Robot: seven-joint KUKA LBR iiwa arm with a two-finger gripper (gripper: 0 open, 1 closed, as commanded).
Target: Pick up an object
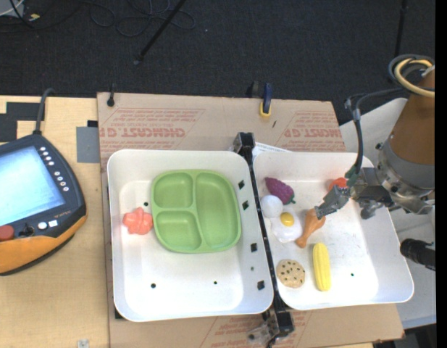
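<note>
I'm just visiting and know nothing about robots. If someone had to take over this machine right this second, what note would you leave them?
Gripper: low in the right bin, at the top end of the orange toy drumstick. Whether it grips anything can't be told.
Right bin also holds a purple toy, fried egg, cookie and corn cob.
Left bin: green divided plate, pink toy beside it.
Done: nothing visibly lifted.
Left: grasp one object and raise it.
</note>
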